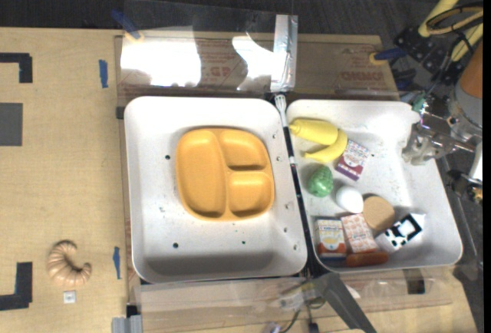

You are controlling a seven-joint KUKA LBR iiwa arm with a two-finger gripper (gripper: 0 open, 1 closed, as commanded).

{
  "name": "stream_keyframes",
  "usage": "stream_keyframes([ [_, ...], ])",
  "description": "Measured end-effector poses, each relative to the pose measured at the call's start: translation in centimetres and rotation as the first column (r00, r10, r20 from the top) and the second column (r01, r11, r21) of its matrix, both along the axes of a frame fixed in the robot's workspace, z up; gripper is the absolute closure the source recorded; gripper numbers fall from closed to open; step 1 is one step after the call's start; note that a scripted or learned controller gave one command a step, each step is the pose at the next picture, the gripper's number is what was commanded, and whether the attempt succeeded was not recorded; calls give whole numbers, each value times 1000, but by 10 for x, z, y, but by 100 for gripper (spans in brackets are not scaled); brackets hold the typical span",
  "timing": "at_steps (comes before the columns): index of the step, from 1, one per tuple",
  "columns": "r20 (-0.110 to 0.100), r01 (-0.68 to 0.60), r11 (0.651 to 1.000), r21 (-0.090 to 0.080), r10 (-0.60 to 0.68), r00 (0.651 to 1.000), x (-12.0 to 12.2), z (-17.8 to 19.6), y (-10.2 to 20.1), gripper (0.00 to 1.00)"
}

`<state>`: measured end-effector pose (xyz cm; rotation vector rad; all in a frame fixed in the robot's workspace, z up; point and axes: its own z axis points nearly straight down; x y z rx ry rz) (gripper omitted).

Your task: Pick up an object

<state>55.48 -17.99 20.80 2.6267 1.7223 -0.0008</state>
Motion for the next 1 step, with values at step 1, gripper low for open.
stream_keyframes([
  [1,-7,9,1000,2,-9,1000,-76,-36,-23,100],
])
